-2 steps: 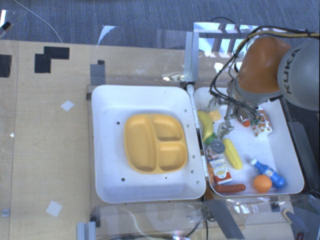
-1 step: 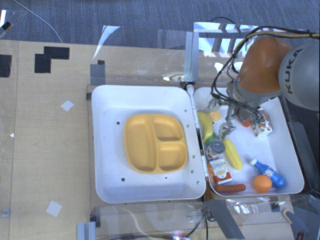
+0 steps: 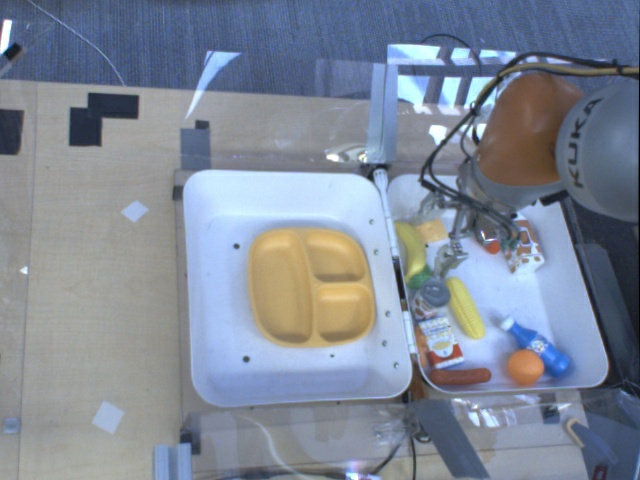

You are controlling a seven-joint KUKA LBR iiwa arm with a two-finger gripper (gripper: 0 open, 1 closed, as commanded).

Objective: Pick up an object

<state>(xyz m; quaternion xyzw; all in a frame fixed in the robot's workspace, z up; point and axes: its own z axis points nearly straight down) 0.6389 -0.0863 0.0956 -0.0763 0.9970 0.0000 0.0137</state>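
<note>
Orange band: the arm (image 3: 545, 133) is reaching in from the right and hanging over the upper part of the right bin (image 3: 585, 318), presumably because every loose object is lying there.
Gripper: the gripper (image 3: 452, 253) is hovering low over the left side of the right bin, just above the corn cob and close to the banana; from this slanted look down I cannot tell how it is set or whether it is carrying anything, and nothing is visibly lifted with it.
Likely target: the banana (image 3: 410, 248) or the small round-lidded jar (image 3: 434, 294) just below the gripper, judging by position alone.
Left bin: the left bin (image 3: 215, 268) is holding one yellow divided tray (image 3: 310, 286), lying flat in the middle, probably serving as the drop place.
Count, right bin: one banana, one corn cob (image 3: 465, 308), one jar, one red-and-white carton (image 3: 438, 336), one sausage (image 3: 459, 376), one orange (image 3: 524, 367), one blue bottle (image 3: 538, 346), one printed small box (image 3: 524, 248) and a pale yellow block (image 3: 432, 231).
Crowding: the banana, jar, carton and corn are lying touching or just beside each other along the dividing wall, which is making a clean grasp there harder; the orange and bottle are sitting nearer the front right corner, touching each other.
Progress: the pick is looking not yet done.
</note>
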